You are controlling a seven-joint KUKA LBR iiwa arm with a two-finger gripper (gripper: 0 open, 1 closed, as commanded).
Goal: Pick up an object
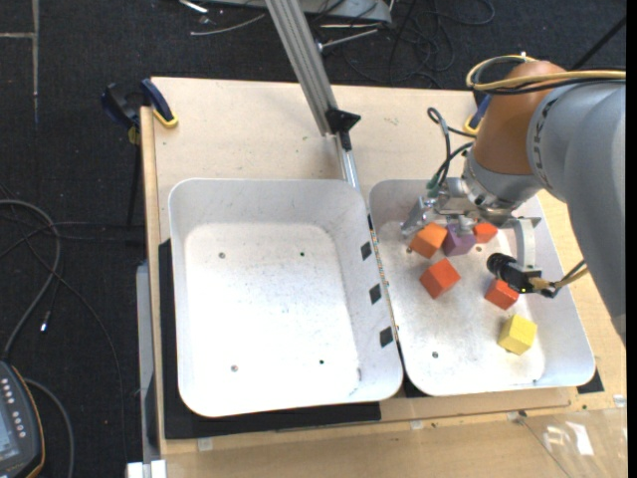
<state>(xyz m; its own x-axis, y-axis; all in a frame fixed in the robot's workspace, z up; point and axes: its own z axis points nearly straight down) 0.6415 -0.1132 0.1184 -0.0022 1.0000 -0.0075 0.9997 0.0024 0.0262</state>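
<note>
From my feed I see a pale wooden surface (249, 132) carrying two shallow white bins. The left bin (264, 297) is speckled with dark marks. In the right bin (478, 352) lie an orange block (429, 240), a purple block (459, 241), two red blocks (439, 278) (501, 293) and a yellow block (517, 334). The gripper (448, 217) hangs over the orange and purple blocks; I cannot tell how its jaws stand. Black carpet with loose cables (30, 257) surrounds the surface, and a metal strut (299, 53) slants across its far side.
</note>
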